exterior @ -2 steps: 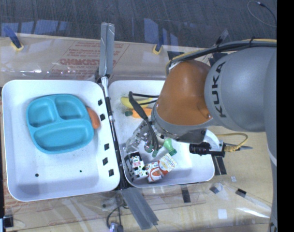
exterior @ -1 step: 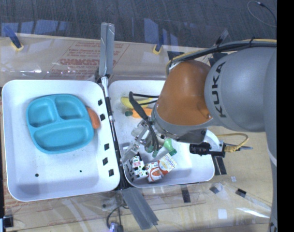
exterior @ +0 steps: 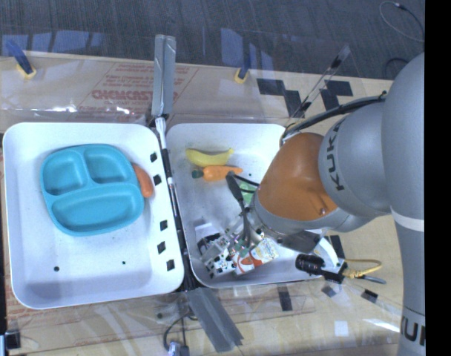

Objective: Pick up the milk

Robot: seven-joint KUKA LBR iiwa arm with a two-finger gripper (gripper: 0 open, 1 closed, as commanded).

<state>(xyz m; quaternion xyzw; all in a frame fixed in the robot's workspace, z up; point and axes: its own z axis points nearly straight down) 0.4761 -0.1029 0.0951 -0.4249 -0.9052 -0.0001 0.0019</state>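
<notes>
The milk is a small white carton with orange and green print. It lies on its side near the front edge of the right bin. My gripper is low in that bin, just left of the carton and close against it. The arm's orange wrist band hangs over the bin's right half and hides what is under it. I cannot make out whether the carton is between the fingers.
A yellow banana and an orange carrot lie at the back of the right bin, with a green item partly under the arm. The left bin holds a blue divided plate with an orange piece at its right edge.
</notes>
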